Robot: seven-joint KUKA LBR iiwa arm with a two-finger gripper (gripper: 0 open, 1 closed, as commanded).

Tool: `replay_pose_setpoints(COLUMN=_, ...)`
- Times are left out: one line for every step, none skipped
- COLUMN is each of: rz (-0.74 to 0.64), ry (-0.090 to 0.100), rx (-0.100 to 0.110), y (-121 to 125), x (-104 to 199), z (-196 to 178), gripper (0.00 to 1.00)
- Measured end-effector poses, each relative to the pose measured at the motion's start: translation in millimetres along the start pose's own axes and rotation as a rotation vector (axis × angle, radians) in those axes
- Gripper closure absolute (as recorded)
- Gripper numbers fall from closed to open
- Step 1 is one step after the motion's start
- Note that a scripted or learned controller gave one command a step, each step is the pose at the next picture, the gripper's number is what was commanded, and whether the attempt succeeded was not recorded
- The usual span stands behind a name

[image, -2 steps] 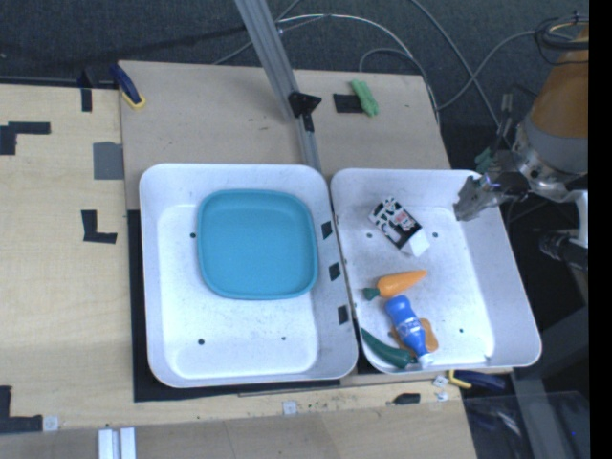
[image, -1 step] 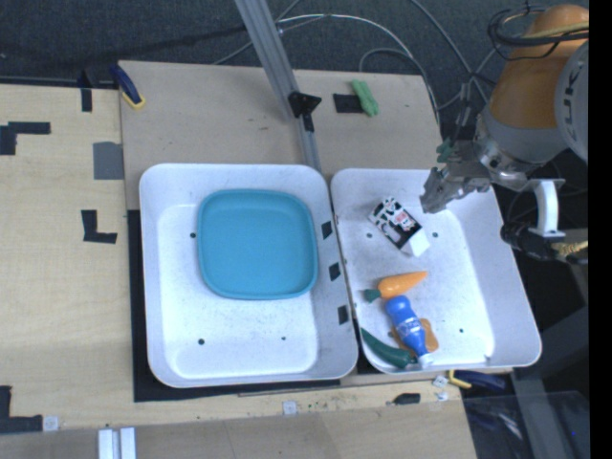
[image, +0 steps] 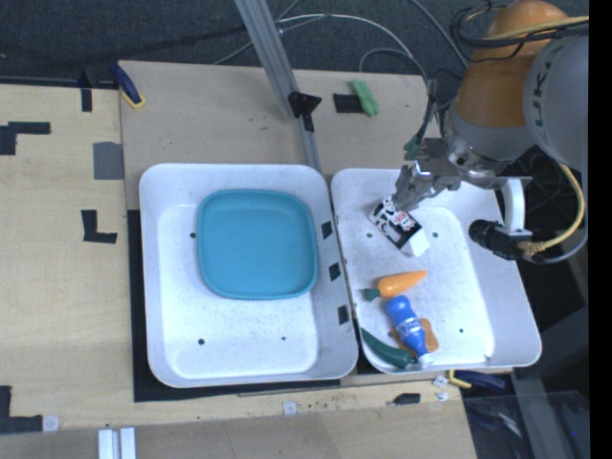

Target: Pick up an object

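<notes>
gripper (image: 409, 191) low in right bin (image: 497, 295), touching small black-and-white box (image: 400, 225), finger state hard to tell

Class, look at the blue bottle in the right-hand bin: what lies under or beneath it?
The blue bottle lies over a dark green curved item, with something orange beside its lower end. An orange carrot sits just above it. What the bottle covers of the green item is hidden.

Grey arm (image: 564, 75) with orange band (image: 502, 55), black and yellow cables (image: 564, 228).
</notes>
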State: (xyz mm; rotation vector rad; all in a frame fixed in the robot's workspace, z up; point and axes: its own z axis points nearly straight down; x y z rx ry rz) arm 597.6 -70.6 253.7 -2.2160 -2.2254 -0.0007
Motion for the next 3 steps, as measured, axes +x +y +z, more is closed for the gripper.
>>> replay_pose_setpoints(rz=0.0, ry=0.0, rx=0.0, y=-2, x=57, z=3, gripper=1.0)
replay_pose_setpoints(rz=0.0, ry=0.0, rx=0.0, y=14, x=104, z=4, gripper=1.0)
replay_pose_setpoints(rz=0.0, ry=0.0, rx=0.0, y=21, x=148, z=5, gripper=1.0)
